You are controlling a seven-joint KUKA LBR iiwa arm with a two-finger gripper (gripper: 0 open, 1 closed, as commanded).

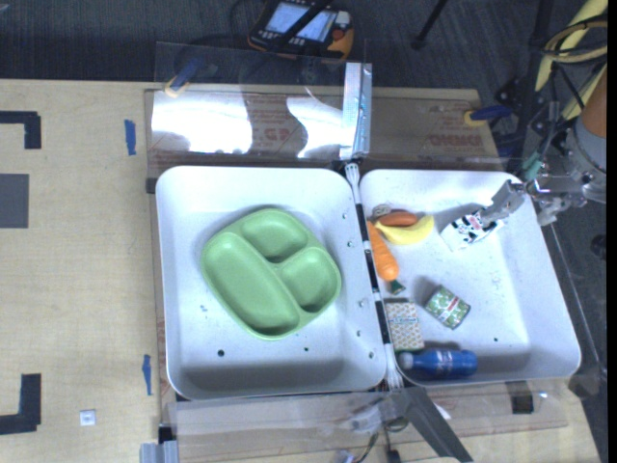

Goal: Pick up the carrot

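The carrot (384, 257) is a small orange piece lying lengthwise against the left wall of the right bin (540, 287), just below a yellow banana (409, 230). My gripper (501, 203) reaches in from the right edge and hangs over the bin's upper right part. It is well to the right of the carrot, and its tip is next to a white and black object (468, 228). I cannot make out whether it touches that object.
The right bin also holds a green can (447, 306), a patterned box (405, 324) and a blue bottle (439, 360) along the front. A green divided plate (272, 272) lies in the left bin (183, 258). Cables and a stand crowd the far right.
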